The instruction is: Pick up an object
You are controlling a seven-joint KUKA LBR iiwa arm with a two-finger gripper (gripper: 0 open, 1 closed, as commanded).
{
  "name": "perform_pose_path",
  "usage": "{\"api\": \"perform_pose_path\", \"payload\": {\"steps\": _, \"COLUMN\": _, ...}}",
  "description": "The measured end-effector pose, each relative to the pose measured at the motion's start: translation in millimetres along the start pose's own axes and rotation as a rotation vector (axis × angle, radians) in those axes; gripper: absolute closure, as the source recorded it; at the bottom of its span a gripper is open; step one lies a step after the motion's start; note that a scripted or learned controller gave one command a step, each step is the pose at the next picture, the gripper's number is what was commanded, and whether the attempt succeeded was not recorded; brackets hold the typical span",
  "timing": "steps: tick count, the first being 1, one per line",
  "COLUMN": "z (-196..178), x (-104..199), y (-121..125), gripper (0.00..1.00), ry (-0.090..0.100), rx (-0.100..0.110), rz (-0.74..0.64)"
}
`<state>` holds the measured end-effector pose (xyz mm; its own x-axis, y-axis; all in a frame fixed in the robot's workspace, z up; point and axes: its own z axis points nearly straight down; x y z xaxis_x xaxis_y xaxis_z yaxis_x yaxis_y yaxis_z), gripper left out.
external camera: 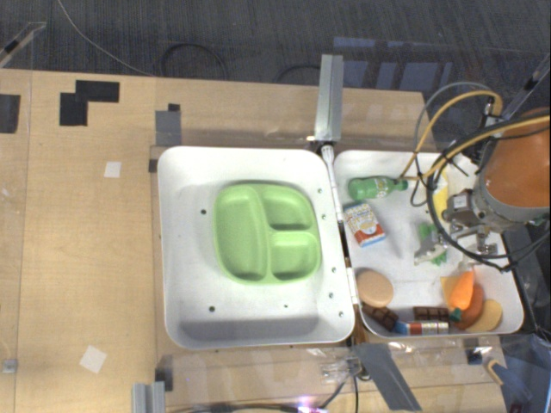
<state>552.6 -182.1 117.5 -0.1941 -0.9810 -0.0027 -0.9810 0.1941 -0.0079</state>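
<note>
Camera view. Along the near edge of the right bin (514, 321), a row of small dark brown pieces (424, 317) is lying, with a round tan disc (375, 288) just beside the near left corner and an orange piece (462, 290) toward the near right corner. The left bin (176, 256) is being occupied by a green divided tray (265, 232), sitting at its middle.

The gripper (435, 246) is being held low over the middle of the right bin, toward its right edge. Whether the claw is open or closed cannot be told; nothing is being seen gripped. Progress judged early: no object is being lifted yet, so grasp and raise are being left to do.

Likely candidates: a small carton (365, 224), lying left of the gripper near the bin's left edge, long axis slanting from far left to near right; a green bottle (376, 186) along the far edge, long axis parallel to that edge, cap pointing right.
</note>
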Motion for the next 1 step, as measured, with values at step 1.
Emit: {"api": "perform_pose_path", "payload": {"steps": 1, "z": 27.9, "x": -17.8, "y": -34.8, "gripper": 0.00, "ry": 0.000, "rx": 0.005, "rz": 0.083}}
